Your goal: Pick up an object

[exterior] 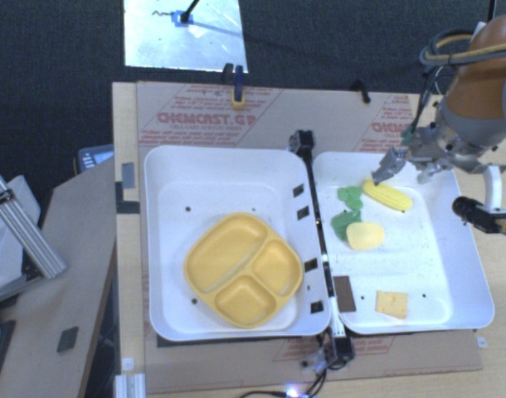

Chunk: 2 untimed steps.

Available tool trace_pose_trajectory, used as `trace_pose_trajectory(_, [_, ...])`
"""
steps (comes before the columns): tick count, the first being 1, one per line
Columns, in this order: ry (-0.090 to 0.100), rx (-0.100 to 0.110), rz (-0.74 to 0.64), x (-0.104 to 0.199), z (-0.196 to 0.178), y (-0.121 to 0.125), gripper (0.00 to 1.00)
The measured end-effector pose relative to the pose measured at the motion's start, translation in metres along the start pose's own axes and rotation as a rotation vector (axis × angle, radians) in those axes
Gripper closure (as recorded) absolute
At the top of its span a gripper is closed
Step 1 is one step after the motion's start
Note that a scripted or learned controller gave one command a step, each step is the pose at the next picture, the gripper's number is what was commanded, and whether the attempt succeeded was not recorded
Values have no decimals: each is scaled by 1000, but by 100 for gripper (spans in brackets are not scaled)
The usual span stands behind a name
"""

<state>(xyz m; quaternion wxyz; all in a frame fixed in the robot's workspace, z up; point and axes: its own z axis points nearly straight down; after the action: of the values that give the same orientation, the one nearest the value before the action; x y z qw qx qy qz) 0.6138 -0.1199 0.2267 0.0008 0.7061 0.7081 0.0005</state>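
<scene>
We see the gripper (pixel 391 166) hovering over the right bin (pixel 460 305), finger spread impossible to tell, with the corn cob (pixel 387 196) just below it and green pieces (pixel 347 207) beside.

A: The arm (pixel 484 73) runs off the right edge, so its upper part is cut away.

B: And the jaws (pixel 389 167)?

A: Blurred and small; how they stand cannot be told.

B: The green piece (pixel 347 209)?

A: The corn cob (pixel 387 196) and the pale yellow piece (pixel 365 236) each cover part of it, and its shape is unclear.

B: The worktop (pixel 195 114)?

A: Its printed red lettering is partly hidden under the two bins.
</scene>
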Motion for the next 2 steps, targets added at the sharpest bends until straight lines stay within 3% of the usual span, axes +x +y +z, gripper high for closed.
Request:
trace_pose_trajectory(1, [0, -3, -3, 0, -11, 1, 100])
trace_pose_trajectory(2, [1, -20, -10, 69, -191, 5, 100])
